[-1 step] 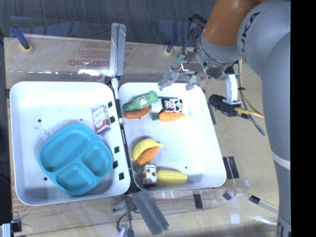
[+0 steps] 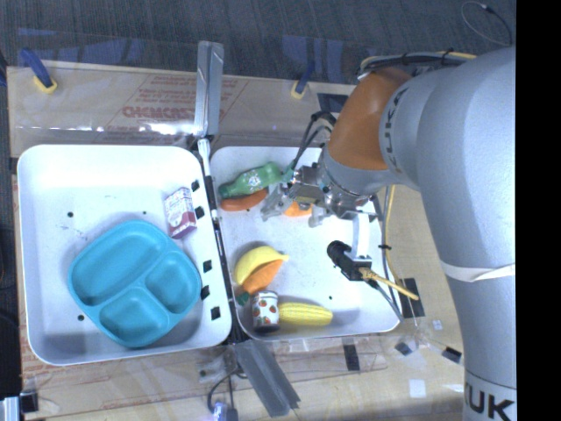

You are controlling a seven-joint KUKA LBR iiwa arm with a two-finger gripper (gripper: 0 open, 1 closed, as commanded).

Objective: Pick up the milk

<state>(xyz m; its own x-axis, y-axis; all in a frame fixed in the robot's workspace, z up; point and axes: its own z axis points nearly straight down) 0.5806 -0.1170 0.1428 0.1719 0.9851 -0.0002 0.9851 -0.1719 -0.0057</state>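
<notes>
Hovering end effector [image 2: 302, 202] in right bin | grip state unclear | milk [image 2: 180, 210] well apart, left bin

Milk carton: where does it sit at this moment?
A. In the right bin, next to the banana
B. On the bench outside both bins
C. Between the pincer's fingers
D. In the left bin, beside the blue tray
D: the milk carton stands in the left bin, at the upper right edge of the blue tray, while the pincer is over the right bin.
</notes>
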